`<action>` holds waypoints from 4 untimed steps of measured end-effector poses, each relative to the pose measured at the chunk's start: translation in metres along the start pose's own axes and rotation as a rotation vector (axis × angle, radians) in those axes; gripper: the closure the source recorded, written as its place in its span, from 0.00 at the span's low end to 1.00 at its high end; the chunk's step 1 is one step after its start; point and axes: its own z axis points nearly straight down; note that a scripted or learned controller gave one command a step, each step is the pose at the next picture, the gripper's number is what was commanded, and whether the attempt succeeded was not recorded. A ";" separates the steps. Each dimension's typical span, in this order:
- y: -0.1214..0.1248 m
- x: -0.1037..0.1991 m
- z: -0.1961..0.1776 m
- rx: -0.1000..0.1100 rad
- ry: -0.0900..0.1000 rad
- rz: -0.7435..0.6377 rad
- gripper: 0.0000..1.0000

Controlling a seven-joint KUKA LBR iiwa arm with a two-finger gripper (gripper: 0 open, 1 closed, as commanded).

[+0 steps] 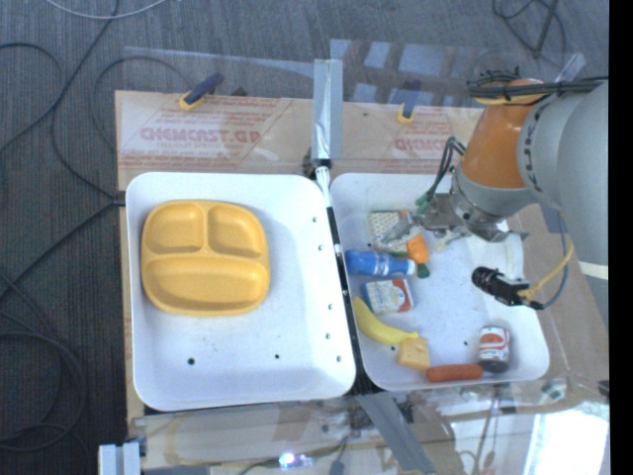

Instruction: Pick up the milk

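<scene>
- I saw the milk, a small carton with a blue and red label, lying flat near the middle of the right bin, just below the blue bottle and just above the banana.
- The gripper stood at the upper part of the same bin, over an orange thing that I could not name for sure.
- From the gripper, the milk lay toward the lower left of the view, near but with the blue bottle between them.
- I judged that the long side of the carton ran about left to right in the view, though it looked almost square, so I was not certain.
- The state of the grasp I could not tell, because the wrist and the cables covered that part.
- Nothing showed the milk as being held; it rested on the bin floor.
- The left bin held the yellow tray, well apart from the milk.
- The can, the sausage and the cheese lay lower in the right bin, apart from the carton.
</scene>
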 end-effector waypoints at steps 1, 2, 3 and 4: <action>0.055 -0.005 -0.016 0.003 -0.002 0.092 0.00; 0.021 -0.054 -0.071 0.003 -0.004 0.066 0.00; 0.055 -0.082 -0.110 0.002 -0.003 0.167 0.00; -0.039 -0.059 -0.044 0.006 0.000 0.109 0.00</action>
